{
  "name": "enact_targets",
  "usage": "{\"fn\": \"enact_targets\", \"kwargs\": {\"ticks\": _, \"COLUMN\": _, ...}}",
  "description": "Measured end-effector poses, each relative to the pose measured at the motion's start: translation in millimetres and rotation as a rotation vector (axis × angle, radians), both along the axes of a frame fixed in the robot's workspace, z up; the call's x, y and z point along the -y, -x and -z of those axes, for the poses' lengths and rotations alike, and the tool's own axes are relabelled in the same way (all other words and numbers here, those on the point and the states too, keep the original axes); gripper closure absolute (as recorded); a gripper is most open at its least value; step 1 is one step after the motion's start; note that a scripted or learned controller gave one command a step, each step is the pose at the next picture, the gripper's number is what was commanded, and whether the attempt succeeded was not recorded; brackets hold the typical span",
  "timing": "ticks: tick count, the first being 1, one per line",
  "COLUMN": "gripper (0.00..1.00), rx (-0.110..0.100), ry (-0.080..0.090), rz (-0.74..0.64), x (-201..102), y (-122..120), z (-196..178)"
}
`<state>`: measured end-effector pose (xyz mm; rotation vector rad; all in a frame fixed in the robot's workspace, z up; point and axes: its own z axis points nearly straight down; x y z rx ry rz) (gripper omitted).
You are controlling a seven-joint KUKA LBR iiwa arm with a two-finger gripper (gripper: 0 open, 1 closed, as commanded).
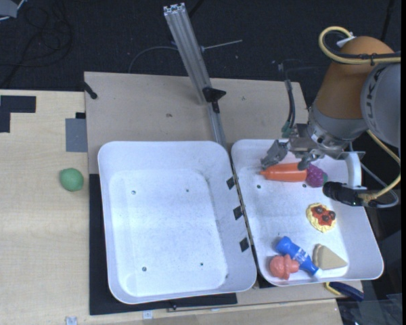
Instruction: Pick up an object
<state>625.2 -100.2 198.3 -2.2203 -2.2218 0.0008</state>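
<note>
Right bin [365, 263]: your arm reached in from 2 o'clock, gripper [287, 156] fingers spread, just above the carrot [284, 174], not gripping.

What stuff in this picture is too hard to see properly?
- Hand, camera view: whether it grips the orange carrot is unclear; the fingers are dark and small.
- Purple toy: too small to name, partly behind the carrot.
- Pink toy in the right bin: the blue bottle lies partly over it.
- Yellow-blue thing: hidden under the bin's rim.
</note>
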Motion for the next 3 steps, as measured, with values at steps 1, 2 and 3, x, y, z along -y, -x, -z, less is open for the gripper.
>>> {"fn": "enact_targets", "kwargs": {"ticks": 1, "gripper": 0.00, "rx": -0.005, "ry": 0.000, "rz": 0.000, "x": 5, "y": -3, "z": 61}}
{"fn": "enact_targets", "kwargs": {"ticks": 2, "gripper": 0.00, "rx": -0.003, "ry": 0.000, "rz": 0.000, "x": 5, "y": -2, "z": 109}}
{"fn": "enact_targets", "kwargs": {"ticks": 3, "gripper": 1.00, "rx": 0.000, "ry": 0.000, "rz": 0.001, "x": 5, "y": -3, "z": 97}}
